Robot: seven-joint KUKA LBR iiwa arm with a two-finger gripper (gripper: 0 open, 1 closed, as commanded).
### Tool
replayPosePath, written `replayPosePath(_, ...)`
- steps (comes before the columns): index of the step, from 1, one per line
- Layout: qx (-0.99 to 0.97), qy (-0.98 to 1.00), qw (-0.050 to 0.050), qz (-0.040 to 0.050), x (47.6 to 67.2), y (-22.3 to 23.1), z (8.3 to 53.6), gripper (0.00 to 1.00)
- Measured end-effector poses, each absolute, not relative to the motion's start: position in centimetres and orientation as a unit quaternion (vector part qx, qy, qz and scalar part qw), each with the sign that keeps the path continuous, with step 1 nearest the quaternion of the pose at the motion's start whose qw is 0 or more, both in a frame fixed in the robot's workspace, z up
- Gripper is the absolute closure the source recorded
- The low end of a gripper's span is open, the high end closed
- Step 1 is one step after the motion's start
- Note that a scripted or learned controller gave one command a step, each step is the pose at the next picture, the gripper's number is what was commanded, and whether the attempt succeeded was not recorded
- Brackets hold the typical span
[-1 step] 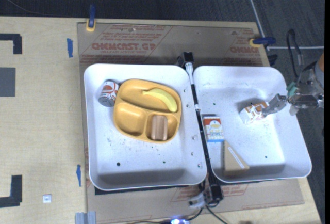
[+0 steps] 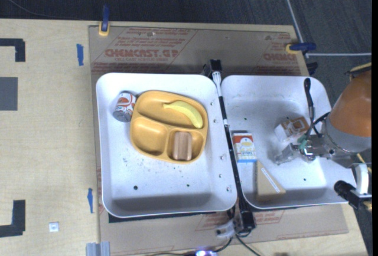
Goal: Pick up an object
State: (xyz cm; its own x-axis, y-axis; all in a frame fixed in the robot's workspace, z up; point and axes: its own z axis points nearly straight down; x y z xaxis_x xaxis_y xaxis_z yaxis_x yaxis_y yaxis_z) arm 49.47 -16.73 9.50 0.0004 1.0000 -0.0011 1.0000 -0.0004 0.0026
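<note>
L bin: can touching yellow divided tray w/ banana + brown block. R bin: small carton, wood wedge, tool low by clear wrapped item; fingers open/closed can't tell.

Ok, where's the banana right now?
The banana lies in the yellow divided tray in the left bin, in the tray's far compartment, near the crushed can.
</note>
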Motion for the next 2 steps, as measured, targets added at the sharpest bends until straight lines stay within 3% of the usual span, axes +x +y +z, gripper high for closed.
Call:
replayPosePath(1,0.708,0.707,0.009,0.0027,48.3,-11.1,8.9,0.0)
replayPosePath(2,0.708,0.706,0.01,0.0025,48.4,-9.7,8.9,0.0)
